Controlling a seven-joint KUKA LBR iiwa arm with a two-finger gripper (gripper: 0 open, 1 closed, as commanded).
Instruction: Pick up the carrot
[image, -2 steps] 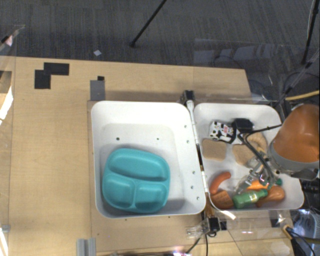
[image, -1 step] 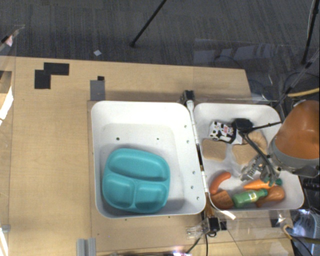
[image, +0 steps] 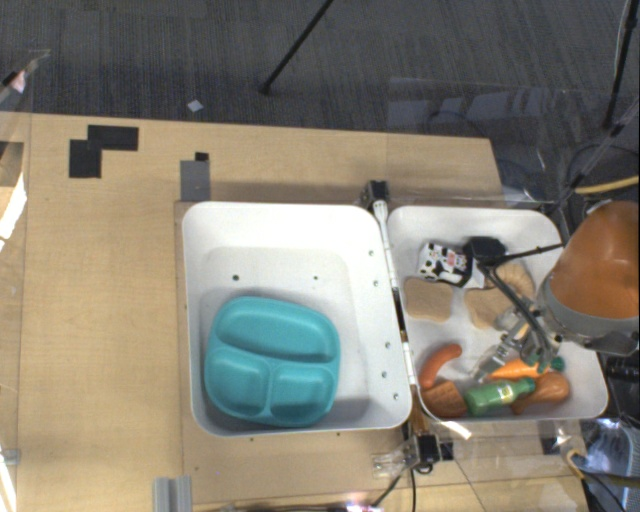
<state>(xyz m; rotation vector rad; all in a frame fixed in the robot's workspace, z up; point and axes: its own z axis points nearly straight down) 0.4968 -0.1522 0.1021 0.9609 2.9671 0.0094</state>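
Two shallow white bins sit side by side: the left bin (image: 200, 300) and the right bin (image: 420, 225). One teal divided plate (image: 270, 360). Two tan bread slices (image: 430, 300) (image: 488, 307). One carrot (image: 515, 371), one green bottle (image: 498, 397), one black-and-white carton (image: 443, 262).
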